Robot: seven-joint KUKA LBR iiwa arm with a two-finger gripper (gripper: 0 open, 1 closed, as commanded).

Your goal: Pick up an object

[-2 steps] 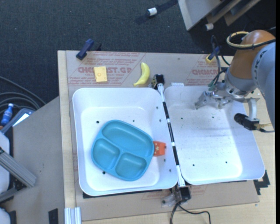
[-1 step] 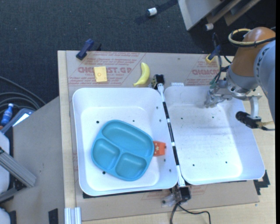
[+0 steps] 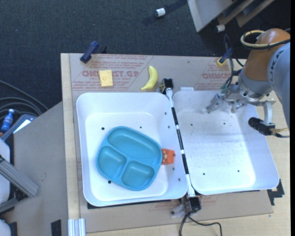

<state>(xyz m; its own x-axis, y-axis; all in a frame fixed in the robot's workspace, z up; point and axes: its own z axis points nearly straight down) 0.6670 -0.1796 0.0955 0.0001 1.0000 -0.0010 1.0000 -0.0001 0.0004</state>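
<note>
Two candidate objects lie in the left bin (image 3: pixel 87 108) — a blue tray (image 3: pixel 129 157) and a small orange piece (image 3: pixel 168 156) touching its right edge. Neither is grasped. Well apart, the gripper (image 3: pixel 226 103) hangs over the right bin's (image 3: pixel 258 177) far end — its fingers spread, with nothing between them. Judged progress: none; approach, grasp and lift all remain. Beyond the bins, a banana (image 3: pixel 150 78) rests on the bench (image 3: pixel 138 64).

A dark carpet floor (image 3: pixel 69 23) surrounds the worktop (image 3: pixel 120 69), whose top is brown printed cardboard. Black cables (image 3: pixel 18 99) curl across the floor at the left. A pale piece of furniture (image 3: pixel 216 11) stands at the top right. The light is even, with soft shadows.
</note>
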